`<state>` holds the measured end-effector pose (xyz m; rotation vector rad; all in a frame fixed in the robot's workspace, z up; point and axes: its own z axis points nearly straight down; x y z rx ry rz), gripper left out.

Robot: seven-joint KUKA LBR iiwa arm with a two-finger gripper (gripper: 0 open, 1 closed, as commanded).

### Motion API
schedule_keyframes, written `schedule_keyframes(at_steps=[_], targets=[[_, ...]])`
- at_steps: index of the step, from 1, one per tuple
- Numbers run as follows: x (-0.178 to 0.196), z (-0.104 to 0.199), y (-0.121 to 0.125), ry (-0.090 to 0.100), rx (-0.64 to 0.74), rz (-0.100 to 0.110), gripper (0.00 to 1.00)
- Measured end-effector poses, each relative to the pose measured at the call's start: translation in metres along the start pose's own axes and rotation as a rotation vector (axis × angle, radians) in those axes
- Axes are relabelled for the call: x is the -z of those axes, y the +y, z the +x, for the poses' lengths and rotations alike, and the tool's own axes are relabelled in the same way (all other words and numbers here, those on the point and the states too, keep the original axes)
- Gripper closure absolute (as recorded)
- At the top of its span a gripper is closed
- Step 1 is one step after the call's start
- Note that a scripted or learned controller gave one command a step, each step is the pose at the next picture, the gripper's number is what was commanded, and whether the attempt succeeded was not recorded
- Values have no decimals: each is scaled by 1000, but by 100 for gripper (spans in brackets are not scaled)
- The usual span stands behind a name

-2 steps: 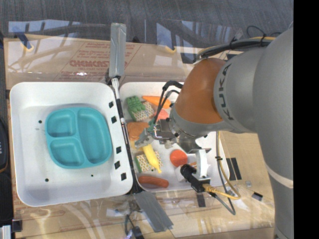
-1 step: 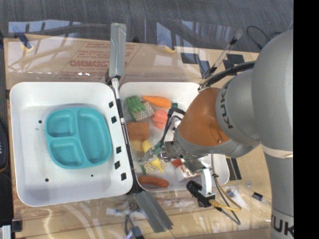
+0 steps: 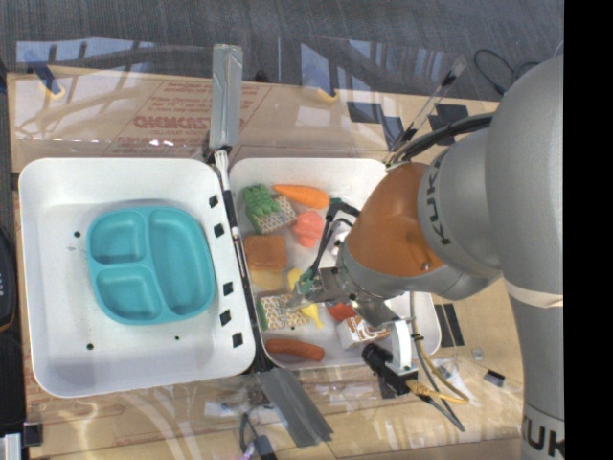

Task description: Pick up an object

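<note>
Glossy white plastic bins (image 3: 38,257), a matt teal plastic tray (image 3: 148,262), smooth grey arm (image 3: 517,190) with shiny orange band (image 3: 388,228).

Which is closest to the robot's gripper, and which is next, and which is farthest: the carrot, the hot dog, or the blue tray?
Measured from the gripper in the camera view:
1. Hot dog, just below it at the right bin's near edge.
2. Carrot, up at the right bin's far end.
3. Blue tray, away in the left bin.
</note>
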<state>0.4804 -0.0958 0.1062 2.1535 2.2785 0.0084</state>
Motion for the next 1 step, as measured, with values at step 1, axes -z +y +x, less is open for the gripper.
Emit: schedule_keyframes(at_steps=[1], targets=[[86,43,70,2,12,8,100]])
